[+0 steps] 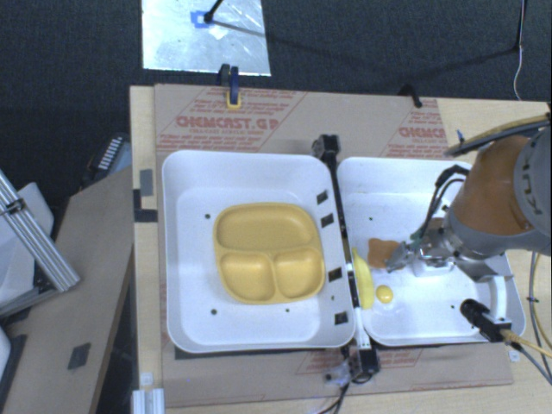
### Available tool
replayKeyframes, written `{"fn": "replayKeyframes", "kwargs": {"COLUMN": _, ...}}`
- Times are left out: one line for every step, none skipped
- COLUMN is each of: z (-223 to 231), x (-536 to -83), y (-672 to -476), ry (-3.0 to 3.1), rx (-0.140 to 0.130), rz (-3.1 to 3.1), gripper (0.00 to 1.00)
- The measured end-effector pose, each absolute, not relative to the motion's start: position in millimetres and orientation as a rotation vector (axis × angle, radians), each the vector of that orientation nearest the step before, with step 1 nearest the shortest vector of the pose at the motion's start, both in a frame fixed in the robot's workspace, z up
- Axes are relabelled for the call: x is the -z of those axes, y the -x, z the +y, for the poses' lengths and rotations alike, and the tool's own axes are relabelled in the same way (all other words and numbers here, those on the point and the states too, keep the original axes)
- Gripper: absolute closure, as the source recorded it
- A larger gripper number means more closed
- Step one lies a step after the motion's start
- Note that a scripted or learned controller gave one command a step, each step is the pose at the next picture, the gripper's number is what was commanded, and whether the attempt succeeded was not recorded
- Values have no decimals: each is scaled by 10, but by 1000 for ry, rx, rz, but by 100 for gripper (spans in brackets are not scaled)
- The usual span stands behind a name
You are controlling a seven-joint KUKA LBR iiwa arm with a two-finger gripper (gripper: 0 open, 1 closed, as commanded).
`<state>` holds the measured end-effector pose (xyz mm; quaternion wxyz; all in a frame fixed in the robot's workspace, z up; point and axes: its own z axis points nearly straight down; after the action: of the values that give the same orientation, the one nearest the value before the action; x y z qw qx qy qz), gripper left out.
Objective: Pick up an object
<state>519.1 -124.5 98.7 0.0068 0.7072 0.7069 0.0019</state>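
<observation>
Yellow banana (362,280) and small yellow ball (384,295) lie low in right bin (431,326). Gripper (404,257) beside brown object (382,250), grip unreadable; centre over it before closing.

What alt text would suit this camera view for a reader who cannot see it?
A grey and orange robot arm reaches from the right into the right bin, its gripper beside a small brown object near a yellow banana. The left bin holds a yellow divided plate.
</observation>
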Motion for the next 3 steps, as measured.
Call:
{"fn": "replayKeyframes", "kwargs": {"z": -1275, "x": -952, "y": -5253, "ry": -2211, "rx": -13, "rz": 2209, "gripper": 0}}
{"fn": "replayKeyframes", "kwargs": {"z": -1325, "x": -1103, "y": -5299, "ry": -2195, "rx": -21, "rz": 2189, "gripper": 100}}
{"fn": "replayKeyframes", "kwargs": {"z": -1325, "x": -1719, "y": -5251, "ry": -2214, "rx": -4, "rz": 2223, "gripper": 100}}
